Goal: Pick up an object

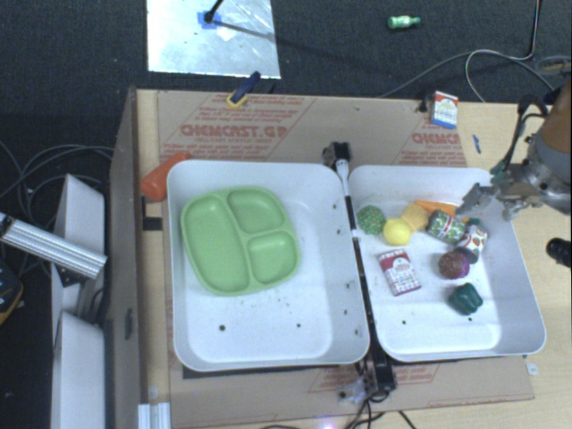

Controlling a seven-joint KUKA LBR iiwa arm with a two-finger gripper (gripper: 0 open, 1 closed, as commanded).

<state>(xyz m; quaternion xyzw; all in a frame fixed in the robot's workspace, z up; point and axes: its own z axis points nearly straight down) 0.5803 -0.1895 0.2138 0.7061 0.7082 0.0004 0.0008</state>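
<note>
- My gripper hangs over the far right side of the right bin. I cannot tell how it is set.
- The toys sit bunched in that bin, so I am close to them.
- The little can lies right under me, by the orange carrot.
- The green tray rests alone in the left bin.
</note>
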